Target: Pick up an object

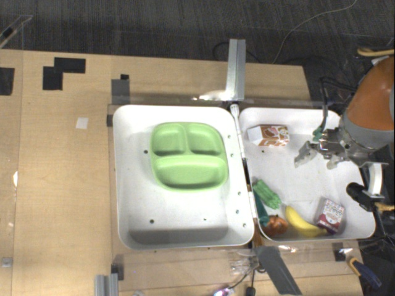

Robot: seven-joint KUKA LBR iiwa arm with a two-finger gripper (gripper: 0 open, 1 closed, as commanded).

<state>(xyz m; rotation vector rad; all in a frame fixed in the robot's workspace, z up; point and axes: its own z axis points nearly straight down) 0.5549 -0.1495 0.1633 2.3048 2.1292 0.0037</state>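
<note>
Gripper (320, 152) is hovering over the right bin (296, 125), seemingly spread open and gripping nothing. Small carton (268, 135), green item (266, 193), banana (303, 222) and red packet (330, 214) are lying inside. Green tray (188, 155) is sitting in the left bin (133, 184).

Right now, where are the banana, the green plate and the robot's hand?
banana (303, 222): camera view, middle of its yellow body.
green plate (187, 155): camera view, ridge between its compartments.
hand (318, 153): camera view, midway between its fingertips.
</note>
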